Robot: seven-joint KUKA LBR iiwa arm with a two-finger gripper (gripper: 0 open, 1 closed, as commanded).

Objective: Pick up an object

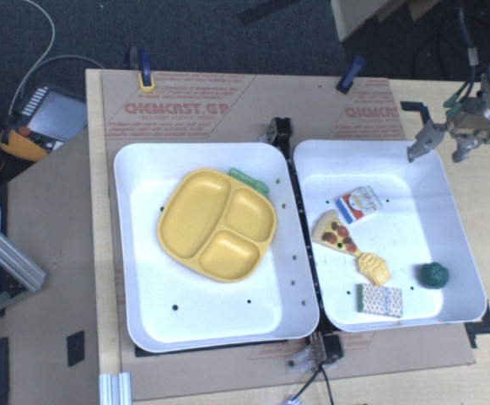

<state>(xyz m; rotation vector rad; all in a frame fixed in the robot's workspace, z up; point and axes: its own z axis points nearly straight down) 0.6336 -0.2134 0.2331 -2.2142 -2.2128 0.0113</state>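
Your gripper (441,148) hangs over the right bin's (455,226) far corner — jaws spread, holding nothing. Below lie a pizza slice toy (335,233), small carton (358,203) and green ball (433,275).

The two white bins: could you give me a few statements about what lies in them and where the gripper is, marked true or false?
1. The yellow divided plastic plate lies in the left white bin. True.
2. The toy pizza slice rests on the yellow plate. False: it lies in the right white bin.
3. The gripper holds the dark green round object. False: it hovers near the right bin's far right corner, apart from that object.
4. A small green item peeks from behind the plate's far edge. True.
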